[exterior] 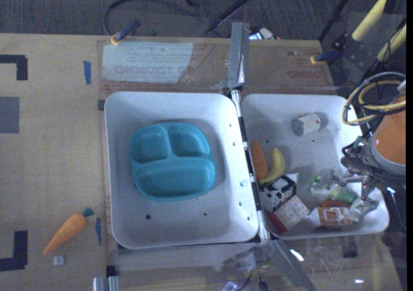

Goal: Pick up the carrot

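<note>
Orange is the colour to look for, and there are two orange things here. One is a toy carrot (pixel 64 232) with a green top. It lies on the wooden bench (pixel 51 154), down and to the left of the blue plate (pixel 173 160), outside the left bin (pixel 122 219). The other is a long orange thing (pixel 259 159). It is to the right of the blue plate, just over the wall in the right bin (pixel 271 112), touching a banana (pixel 278 164). It may be a carrot too, but its top is too small to tell.

The gripper (pixel 360 191) hangs far to the right of the blue plate, at the far side of the right bin. Its two fingers look spread apart, with nothing between them. It is above a green packet (pixel 324 185) and an orange and white carton (pixel 332 215), not near either orange thing.

So I think the job has only just begun. The arm is at the reaching step, and no carrot is picked up yet.

Next, the gripper must travel toward the blue plate's side of the right bin and come down over the long orange thing. It sits close to the bin wall and the banana, so there is little room for the fingers. They should go along its thin sides. The carrot on the bench looks much too far to reach.
</note>
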`<action>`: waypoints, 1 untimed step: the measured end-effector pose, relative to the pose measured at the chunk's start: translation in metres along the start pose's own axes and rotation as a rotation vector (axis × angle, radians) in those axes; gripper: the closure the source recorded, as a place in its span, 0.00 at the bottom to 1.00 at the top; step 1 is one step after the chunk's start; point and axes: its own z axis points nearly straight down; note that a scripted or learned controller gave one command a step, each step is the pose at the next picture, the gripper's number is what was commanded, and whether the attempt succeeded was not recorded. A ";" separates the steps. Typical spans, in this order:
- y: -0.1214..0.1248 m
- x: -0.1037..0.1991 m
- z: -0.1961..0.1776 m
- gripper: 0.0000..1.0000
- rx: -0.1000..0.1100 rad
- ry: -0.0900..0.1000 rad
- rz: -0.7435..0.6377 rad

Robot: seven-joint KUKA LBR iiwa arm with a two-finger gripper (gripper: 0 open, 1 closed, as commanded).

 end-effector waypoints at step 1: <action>-0.043 -0.035 -0.085 0.00 -0.005 -0.001 -0.281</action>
